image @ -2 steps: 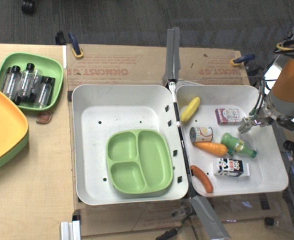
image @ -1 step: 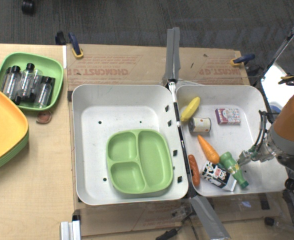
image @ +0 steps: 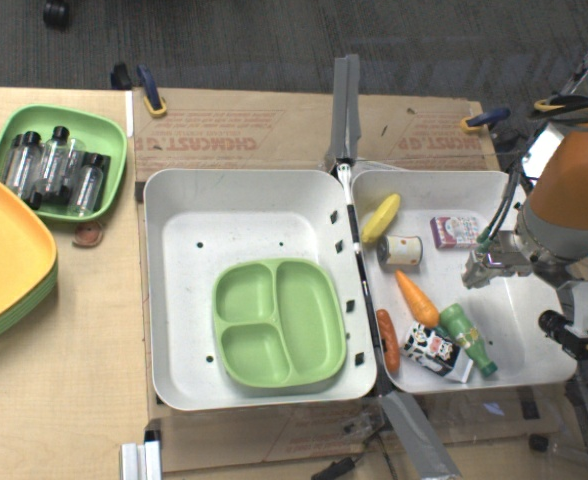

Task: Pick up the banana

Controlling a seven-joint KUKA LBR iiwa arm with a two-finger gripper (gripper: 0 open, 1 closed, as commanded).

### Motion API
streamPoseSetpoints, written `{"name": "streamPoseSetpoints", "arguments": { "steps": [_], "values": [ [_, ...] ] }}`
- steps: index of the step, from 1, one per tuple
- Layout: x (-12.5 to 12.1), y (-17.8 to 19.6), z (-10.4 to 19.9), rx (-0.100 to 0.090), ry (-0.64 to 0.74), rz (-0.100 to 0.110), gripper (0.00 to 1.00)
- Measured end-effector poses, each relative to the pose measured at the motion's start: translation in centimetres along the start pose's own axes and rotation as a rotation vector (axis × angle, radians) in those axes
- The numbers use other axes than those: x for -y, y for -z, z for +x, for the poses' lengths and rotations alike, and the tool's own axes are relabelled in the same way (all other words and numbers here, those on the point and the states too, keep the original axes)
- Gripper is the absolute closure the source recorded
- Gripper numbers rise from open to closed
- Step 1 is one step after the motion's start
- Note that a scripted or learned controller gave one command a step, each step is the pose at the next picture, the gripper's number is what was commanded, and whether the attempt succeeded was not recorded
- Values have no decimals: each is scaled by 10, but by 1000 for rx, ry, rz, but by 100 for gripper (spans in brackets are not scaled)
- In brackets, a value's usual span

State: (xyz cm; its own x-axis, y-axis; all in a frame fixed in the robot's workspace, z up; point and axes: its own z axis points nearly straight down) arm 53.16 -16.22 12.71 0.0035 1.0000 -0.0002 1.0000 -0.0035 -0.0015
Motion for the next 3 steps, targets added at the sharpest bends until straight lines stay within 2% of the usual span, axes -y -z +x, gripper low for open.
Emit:
{"name": "streamPoseSetpoints", "arguments": {
  "steps": [1, 2, 3],
  "values": [
    [-52, -16, -49, 1, 16, 0, 100],
    [34, -36, -60, -1, -86, 1, 100],
    [-13, 8, -44, 1, -182, 1, 100]
  ]
}}
